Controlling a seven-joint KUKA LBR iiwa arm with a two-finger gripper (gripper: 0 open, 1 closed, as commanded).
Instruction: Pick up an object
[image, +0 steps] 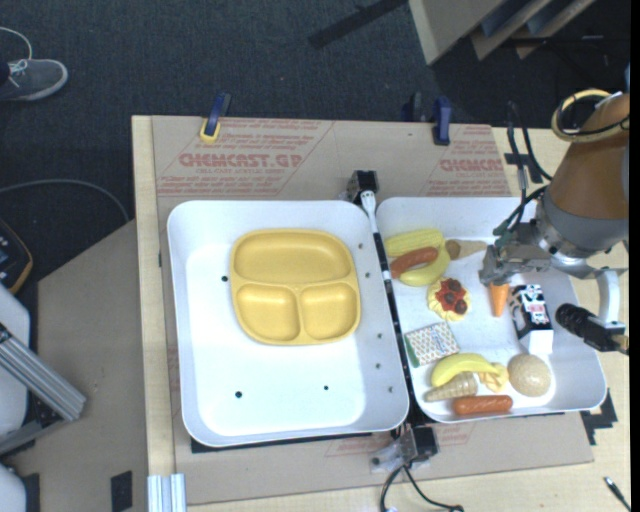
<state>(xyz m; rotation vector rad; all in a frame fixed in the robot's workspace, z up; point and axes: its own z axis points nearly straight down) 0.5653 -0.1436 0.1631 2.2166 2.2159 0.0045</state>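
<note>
On the desk (300, 150), which is covered with brown cardboard, two shallow white plastic bins stand side by side. The left white bin (200, 370) carries a yellow plastic plate with three compartments (295, 285), lying flat near its upper part.

The right white bin (580, 385) is full of small toy foods. Near its upper left corner lies a hot dog with a yellow bun and a red sausage (416, 253). Below it there is a small round yellow piece with red topping (449, 297), and further down a grey square waffle-like piece (431, 342). Near the lower edge lie a yellow banana (478, 367), a pale ice cream cone (453, 382), a red sausage (481, 405) and a round beige ball-like object (529, 374). A black and white small box (530, 308) is at the right side of the bin.

The grey arm with the orange band (590, 185) reaches in from the right, over the upper right part of this bin. The end effector (499, 285) points down, and a small orange carrot-shaped object (499, 299) hangs upright directly at its tip, between the hot dog and the black and white box. I cannot tell how wide the end effector is, or whether it really grips the carrot.
</note>
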